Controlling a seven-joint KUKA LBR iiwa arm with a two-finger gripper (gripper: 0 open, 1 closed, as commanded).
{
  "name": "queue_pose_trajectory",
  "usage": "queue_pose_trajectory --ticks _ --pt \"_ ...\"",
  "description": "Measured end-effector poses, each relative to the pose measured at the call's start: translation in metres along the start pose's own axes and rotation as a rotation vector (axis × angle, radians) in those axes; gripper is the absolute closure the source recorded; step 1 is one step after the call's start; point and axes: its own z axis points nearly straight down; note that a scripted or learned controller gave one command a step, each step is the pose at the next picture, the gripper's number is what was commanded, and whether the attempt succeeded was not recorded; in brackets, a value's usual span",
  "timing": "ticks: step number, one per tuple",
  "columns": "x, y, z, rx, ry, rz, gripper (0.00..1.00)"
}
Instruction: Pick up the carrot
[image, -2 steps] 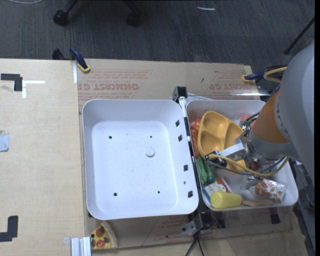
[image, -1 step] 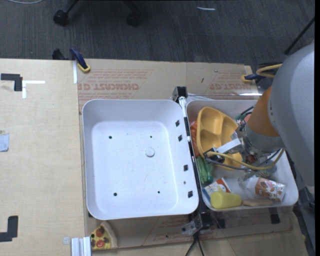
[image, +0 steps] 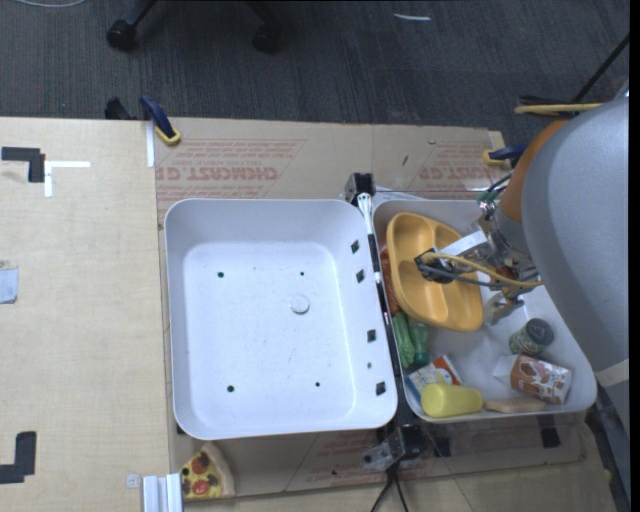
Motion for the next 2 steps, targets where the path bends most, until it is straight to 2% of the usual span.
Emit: queue_pose_trajectory --ticks 1,2 --pt "-0.010 0.008 0.001 0.001 -0.002 0.042 0.00" --pt "0.023 0.054 0.007 0.018 -0.042 0.054 0.00"
